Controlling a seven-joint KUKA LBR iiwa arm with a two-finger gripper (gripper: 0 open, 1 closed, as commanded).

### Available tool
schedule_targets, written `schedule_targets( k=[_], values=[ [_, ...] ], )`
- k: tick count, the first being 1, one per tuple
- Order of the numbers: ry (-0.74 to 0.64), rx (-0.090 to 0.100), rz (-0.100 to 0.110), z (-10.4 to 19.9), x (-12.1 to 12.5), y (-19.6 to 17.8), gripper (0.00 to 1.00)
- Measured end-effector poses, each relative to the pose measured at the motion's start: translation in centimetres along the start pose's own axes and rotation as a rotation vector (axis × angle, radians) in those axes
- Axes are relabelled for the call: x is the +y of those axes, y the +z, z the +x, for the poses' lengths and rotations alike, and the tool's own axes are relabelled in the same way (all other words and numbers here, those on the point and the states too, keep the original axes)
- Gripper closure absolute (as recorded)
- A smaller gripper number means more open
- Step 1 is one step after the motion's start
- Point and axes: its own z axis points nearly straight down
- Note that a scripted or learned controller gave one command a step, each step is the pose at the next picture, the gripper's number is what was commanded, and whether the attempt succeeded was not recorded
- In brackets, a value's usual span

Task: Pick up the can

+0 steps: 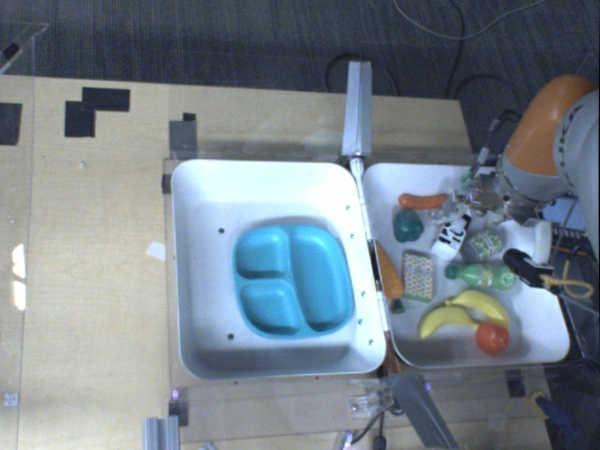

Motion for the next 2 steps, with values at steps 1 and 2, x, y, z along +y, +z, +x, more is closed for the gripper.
schedule_targets(
  k=[1, 2],
  values=[
    [0.053, -0.001, 0.003, -2.5, -4.9, 0.0, 0.0],
    [0.052, 0.0, -0.002, -3.4, -9.5, -0.2, 0.0]
  ],
)
